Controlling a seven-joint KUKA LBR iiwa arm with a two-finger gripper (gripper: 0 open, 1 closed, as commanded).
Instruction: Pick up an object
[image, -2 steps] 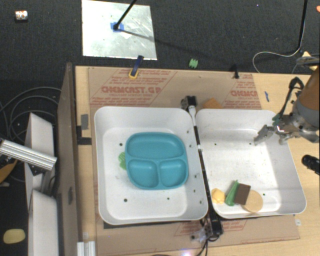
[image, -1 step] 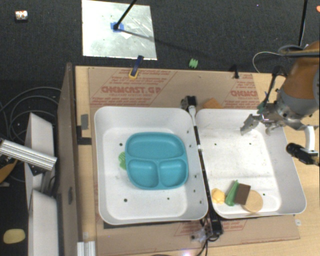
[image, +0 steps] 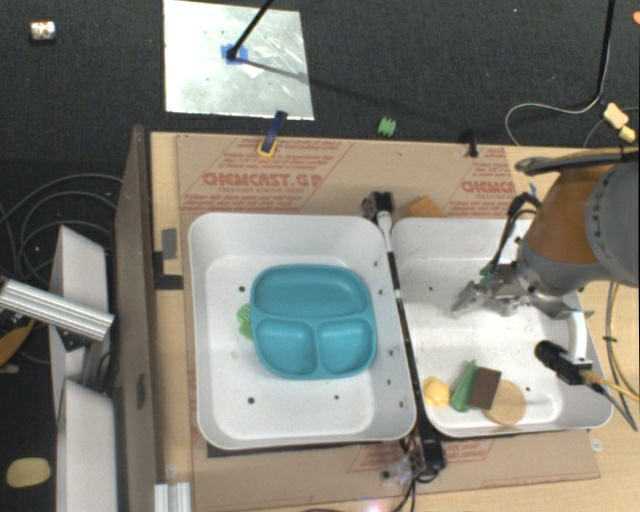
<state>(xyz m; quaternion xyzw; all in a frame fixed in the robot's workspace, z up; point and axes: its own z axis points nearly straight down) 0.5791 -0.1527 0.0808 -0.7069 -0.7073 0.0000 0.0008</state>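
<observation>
Jaws (image: 472, 298): you cannot tell whether they stand apart; they hover low over the right bin (image: 440, 262), well short of the yellow piece (image: 435, 391), green stick (image: 464, 387) and brown block (image: 485, 387) clustered at its front wall.

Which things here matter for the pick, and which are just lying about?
For the job:
pincer, above the right bin
yellow piece
green stick
brown block
tan disc

Lying about:
blue divided tray in the left bin
cardboard sheet
</observation>
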